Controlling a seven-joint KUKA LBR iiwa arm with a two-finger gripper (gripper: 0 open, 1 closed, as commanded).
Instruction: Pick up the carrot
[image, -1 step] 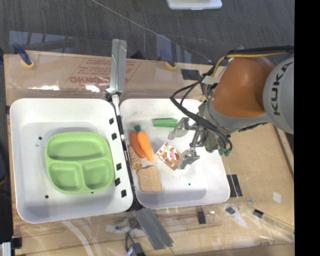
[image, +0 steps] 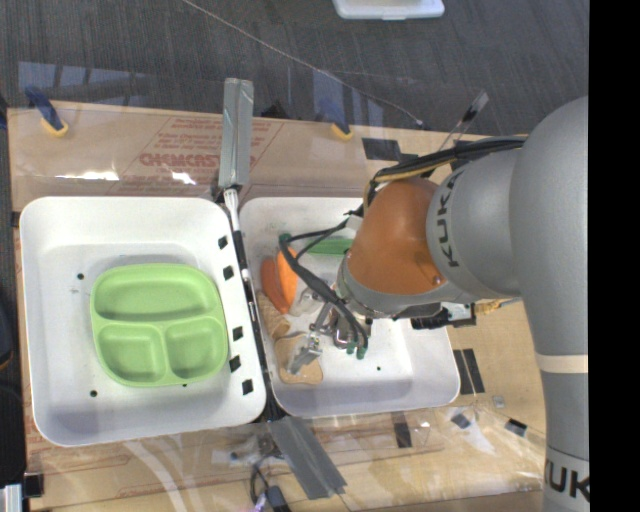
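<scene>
Camera view: carrot (image: 279, 282) looks stiff, light, smooth; grip mid-body. Claw (image: 318, 338) nearby, its state I cannot tell.

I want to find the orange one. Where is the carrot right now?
The carrot lies in the right-hand bin, close to its left wall, just left of the robot's hand and above some tan pieces.

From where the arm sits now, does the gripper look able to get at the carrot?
Probably yes. The carrot lies at the left side of the right bin, its top uncovered, and the gripper is just to its right, lower in the view. Some tan pieces lie below the carrot, not over it.
</scene>
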